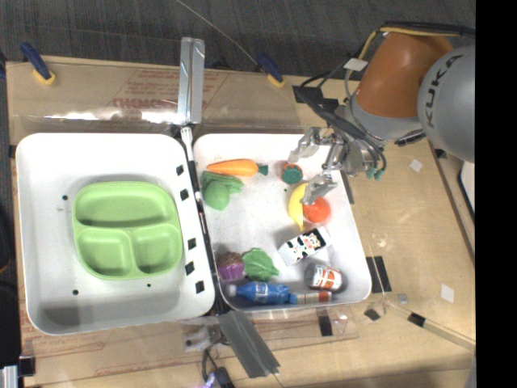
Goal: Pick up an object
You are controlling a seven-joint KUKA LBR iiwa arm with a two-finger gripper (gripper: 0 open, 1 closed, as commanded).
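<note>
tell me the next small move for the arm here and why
Probably lower the pincer straight down: it hangs over the right bin's far right part, just above the banana and orange ball, with nothing visibly between its fingers.

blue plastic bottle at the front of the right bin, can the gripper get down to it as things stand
Probably yes. The blue plastic bottle lies flat along the right white bin's front wall with nothing on top; the gripper hovers at the far side. The close wall and purple toy may crowd it.
</note>
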